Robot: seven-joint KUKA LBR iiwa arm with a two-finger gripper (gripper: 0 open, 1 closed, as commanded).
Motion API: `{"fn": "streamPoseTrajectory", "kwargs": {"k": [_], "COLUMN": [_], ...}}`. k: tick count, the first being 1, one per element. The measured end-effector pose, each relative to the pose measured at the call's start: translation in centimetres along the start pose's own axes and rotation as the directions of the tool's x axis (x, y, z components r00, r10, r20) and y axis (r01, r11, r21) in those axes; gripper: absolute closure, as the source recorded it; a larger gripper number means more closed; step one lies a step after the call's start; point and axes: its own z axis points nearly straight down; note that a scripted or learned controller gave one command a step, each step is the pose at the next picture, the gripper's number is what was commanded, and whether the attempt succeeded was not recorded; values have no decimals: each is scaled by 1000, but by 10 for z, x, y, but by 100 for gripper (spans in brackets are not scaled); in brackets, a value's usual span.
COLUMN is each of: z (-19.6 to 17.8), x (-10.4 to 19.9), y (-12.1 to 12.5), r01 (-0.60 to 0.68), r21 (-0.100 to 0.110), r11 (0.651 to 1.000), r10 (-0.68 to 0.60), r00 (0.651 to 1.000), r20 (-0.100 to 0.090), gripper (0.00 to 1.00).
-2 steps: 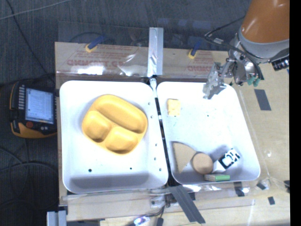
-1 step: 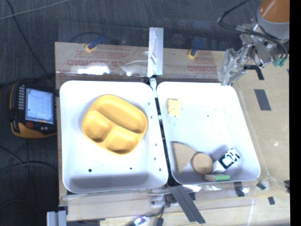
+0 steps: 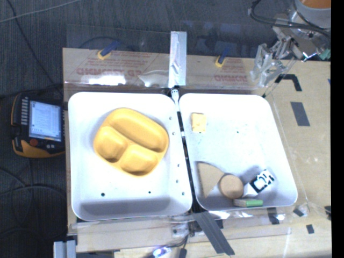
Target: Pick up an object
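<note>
You have two white bins: the left bin [image 3: 80,198] holds one yellow divided dish [image 3: 131,140]. The right bin [image 3: 279,144] holds four things: a yellow block [image 3: 198,122] at 11 o'clock, then a tan round piece [image 3: 231,186], a green bar [image 3: 248,202] and a black-and-white object [image 3: 262,180] around 6. The gripper [image 3: 267,69] hangs outside at 1 o'clock, fingers parted, grasping nothing.
</note>
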Motion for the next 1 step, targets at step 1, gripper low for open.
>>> {"fn": "streamPoseTrajectory", "kwargs": {"k": [1], "z": [-7], "x": [-21], "y": [49], "r01": [40], "r21": [-1], "r11": [999], "r10": [-40], "r00": [999], "r20": [-1], "gripper": [100]}}
